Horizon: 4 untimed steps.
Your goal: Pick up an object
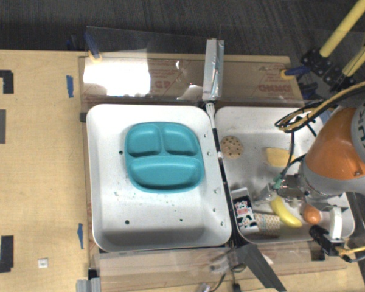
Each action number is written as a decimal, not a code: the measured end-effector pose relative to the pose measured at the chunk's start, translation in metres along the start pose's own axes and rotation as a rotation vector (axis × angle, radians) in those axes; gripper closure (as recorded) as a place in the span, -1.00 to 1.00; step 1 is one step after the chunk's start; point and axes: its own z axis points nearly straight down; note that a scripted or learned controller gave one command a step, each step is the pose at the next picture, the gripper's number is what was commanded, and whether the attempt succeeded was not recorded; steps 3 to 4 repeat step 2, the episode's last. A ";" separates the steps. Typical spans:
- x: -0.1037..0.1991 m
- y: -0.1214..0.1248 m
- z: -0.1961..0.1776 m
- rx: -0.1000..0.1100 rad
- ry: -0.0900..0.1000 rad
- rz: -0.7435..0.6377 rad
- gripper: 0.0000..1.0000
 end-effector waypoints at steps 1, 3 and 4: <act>-0.001 0.000 -0.007 0.000 -0.002 0.002 1.00; 0.072 0.045 -0.097 0.003 0.001 -0.010 1.00; 0.072 0.045 -0.097 0.003 0.001 -0.010 1.00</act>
